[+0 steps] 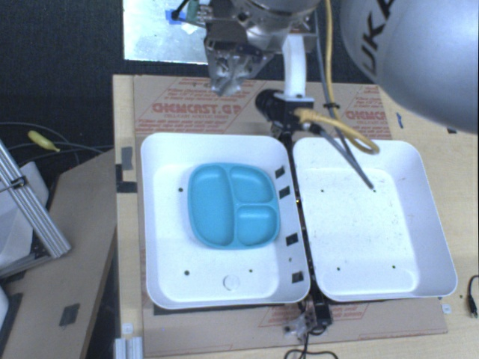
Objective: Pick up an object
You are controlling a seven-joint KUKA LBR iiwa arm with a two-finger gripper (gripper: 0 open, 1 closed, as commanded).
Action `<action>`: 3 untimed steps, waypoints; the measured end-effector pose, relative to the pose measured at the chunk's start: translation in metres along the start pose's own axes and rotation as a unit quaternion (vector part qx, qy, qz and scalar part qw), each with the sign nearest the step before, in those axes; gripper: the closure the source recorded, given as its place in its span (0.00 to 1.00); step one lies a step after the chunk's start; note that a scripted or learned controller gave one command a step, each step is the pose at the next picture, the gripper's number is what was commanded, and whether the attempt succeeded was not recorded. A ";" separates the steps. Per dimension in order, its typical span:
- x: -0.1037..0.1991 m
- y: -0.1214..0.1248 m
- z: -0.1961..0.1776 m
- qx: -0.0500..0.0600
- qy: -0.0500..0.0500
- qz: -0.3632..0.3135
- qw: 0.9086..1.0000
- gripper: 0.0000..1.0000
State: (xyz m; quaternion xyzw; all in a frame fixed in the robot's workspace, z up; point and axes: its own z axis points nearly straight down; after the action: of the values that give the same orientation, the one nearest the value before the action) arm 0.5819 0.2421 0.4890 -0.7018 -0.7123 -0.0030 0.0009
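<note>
A light blue divided plate [232, 205] with three compartments lies flat in the left white bin [168, 275], slightly above the bin's middle. My gripper [227, 77] hangs high over the bench, beyond the far edge of the left bin, above the cardboard sheet. Its metal fingers point down and sit close together, with nothing between them. The grey arm with its orange band fills the top right of the view.
The right white bin [419, 275] sits beside the left one, joined along a black clipped seam [293, 215]. A yellow cable [340, 126] and a thin rod hang over the right bin's far corner. A small white disc [231, 281] lies near the left bin's front.
</note>
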 end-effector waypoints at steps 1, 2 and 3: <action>-0.105 0.032 -0.016 -0.001 -0.004 0.012 1.000 1.00; -0.017 0.059 -0.036 -0.002 -0.001 0.003 1.000 1.00; -0.042 0.087 -0.008 0.001 -0.003 0.008 1.000 1.00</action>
State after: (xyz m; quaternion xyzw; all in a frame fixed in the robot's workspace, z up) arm 0.6694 0.2015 0.4973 -0.7074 -0.7068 -0.0002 -0.0005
